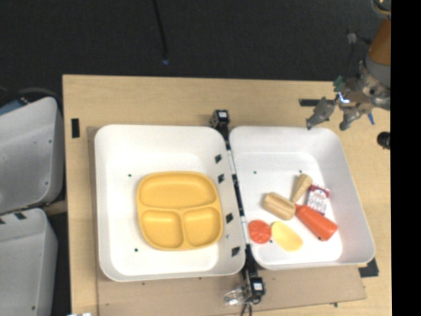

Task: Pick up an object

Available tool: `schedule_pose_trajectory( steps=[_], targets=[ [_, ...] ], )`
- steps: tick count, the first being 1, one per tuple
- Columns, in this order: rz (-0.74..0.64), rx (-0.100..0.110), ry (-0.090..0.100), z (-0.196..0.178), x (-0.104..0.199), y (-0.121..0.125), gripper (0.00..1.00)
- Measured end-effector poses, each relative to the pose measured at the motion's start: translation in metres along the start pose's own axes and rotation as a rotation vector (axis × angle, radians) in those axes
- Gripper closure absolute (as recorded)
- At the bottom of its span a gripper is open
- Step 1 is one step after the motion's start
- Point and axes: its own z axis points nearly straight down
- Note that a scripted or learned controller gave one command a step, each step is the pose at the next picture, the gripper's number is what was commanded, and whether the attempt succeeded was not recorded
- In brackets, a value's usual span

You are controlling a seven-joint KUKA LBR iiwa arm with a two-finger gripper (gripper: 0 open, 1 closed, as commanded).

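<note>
Right bin [342, 170], near end: red disc [259, 231] and yellow piece [287, 236] lie flat, prob hard to pinch; orange carrot-like toy [318, 222] just right looks light, stiff, slick, so best grabbed across its mid w/ tan roll [279, 206], packet [318, 199] and small tan piece [301, 187] crowding it. Left bin [112, 176] holds yellow divided tray [179, 209], well apart. Far right, gripper [333, 115] hangs past bin's far rim, fingers spread, holding nothing.

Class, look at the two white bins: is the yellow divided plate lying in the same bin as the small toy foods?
No: the yellow divided plate lies alone in the left bin, while the toy foods cluster in the right bin.
</note>
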Motion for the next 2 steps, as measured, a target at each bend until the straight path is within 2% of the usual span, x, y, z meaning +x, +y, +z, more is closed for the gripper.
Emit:
schedule_pose_trajectory(
  steps=[1, 2],
  targets=[
    [-0.003, -0.013, -0.004, -0.009, 0.001, 0.002, 0.0],
    [-0.002, -0.008, -0.004, 0.051, -0.003, -0.004, 0.0]
  ],
)
